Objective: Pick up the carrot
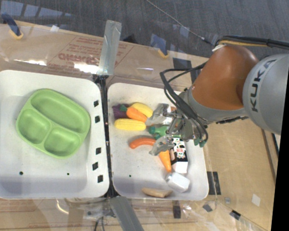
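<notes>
tan oblong piece lay by the right bin's near rim. carrot lay near that bin's right wall, beside white blocks; gripper hung just above it, jaws' state unreadable. likely risk: crowding sausage, corn, blocks could spoil the grasp.

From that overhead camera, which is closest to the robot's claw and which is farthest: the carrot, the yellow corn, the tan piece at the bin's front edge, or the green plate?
Measured from the gripper:
1. Carrot, just below the gripper in the right bin.
2. Yellow corn, to its left in the same bin.
3. Tan piece, at the right bin's front edge.
4. Green plate, away in the left bin.
</notes>
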Motion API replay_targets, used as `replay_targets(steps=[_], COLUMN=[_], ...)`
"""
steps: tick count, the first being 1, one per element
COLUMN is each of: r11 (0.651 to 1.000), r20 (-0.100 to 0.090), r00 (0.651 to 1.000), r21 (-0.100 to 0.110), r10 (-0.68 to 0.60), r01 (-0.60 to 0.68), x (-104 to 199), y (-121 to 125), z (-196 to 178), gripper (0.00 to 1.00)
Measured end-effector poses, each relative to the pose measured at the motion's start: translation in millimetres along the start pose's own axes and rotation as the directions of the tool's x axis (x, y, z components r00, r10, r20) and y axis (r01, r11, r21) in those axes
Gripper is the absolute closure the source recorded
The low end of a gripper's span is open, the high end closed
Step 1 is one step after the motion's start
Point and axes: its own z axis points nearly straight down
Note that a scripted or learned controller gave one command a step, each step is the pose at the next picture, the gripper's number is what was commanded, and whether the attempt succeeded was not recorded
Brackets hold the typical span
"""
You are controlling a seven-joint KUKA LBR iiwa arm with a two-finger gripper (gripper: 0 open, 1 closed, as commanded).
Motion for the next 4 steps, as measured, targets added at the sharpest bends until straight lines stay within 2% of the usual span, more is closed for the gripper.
replay_targets(steps=[1,2,3,4], r11=[0.991,0.992,0.992,0.992], r20=[0.004,0.001,0.015,0.006], r00=[0.991,0.992,0.992,0.992], r21=[-0.001,-0.001,0.005,0.002], r10=[0.137,0.13,-0.123,-0.122], r01=[-0.137,-0.13,0.123,0.122], x=[40,40,5,6], y=[-28,-26,-13,-13], z=[119,110,-69,-64], gripper=[0.0,1.0,1.0,0.0])
